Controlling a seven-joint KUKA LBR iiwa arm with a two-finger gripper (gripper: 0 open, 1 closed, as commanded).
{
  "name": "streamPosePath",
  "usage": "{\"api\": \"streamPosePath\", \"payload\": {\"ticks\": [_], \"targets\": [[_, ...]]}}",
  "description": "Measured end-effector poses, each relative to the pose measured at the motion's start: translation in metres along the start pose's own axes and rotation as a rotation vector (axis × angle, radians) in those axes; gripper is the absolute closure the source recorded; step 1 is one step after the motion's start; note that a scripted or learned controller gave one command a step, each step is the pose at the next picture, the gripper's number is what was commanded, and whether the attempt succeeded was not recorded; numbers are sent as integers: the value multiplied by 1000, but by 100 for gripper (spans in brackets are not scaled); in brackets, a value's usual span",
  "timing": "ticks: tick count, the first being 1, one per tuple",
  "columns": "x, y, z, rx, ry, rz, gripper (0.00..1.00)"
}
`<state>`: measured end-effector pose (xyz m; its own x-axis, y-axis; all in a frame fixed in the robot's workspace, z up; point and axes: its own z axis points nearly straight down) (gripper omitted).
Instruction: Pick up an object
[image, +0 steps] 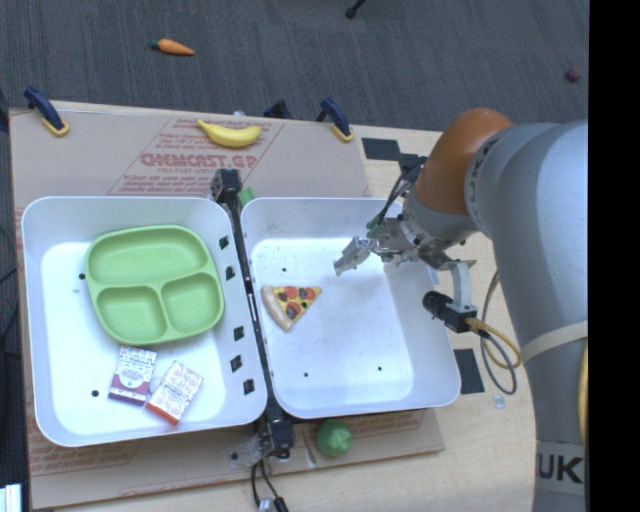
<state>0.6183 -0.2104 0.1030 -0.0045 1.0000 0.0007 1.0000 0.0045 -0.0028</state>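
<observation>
Two shallow white bins side by side on a cardboard-covered bench (90, 150). In the right bin (400, 350), a pizza slice (289, 302) lying flat near the left wall, crust toward the bottom left, tip pointing right. Above and to the right of the slice, well inside the same bin, the gripper (350, 258), hanging from the grey arm (530, 230) with its orange band (455, 160); apart from the slice, not touching it, nothing seen between the metal tips. Open or clenched: cannot tell from this angle.

In the left bin (40, 300), a green divided plate (153, 282) in the upper half, and two small red-and-white packets (155, 383) side by side near the lower edge. Behind the bins, on the cardboard, a banana (229, 131). In front of the right bin, just past its lower rim, a green ball-like fruit (334, 438). On the dark floor beyond the bench, a carrot (175, 46). Blue clamps (47, 110) at the cardboard's back corners.
</observation>
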Motion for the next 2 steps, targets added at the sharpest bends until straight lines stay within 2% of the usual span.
{"api": "streamPosePath", "payload": {"ticks": [1, 2], "targets": [[0, 3, -8, -2, 0, 0, 0], [0, 5, 3, 0, 0, -2, 0]]}}
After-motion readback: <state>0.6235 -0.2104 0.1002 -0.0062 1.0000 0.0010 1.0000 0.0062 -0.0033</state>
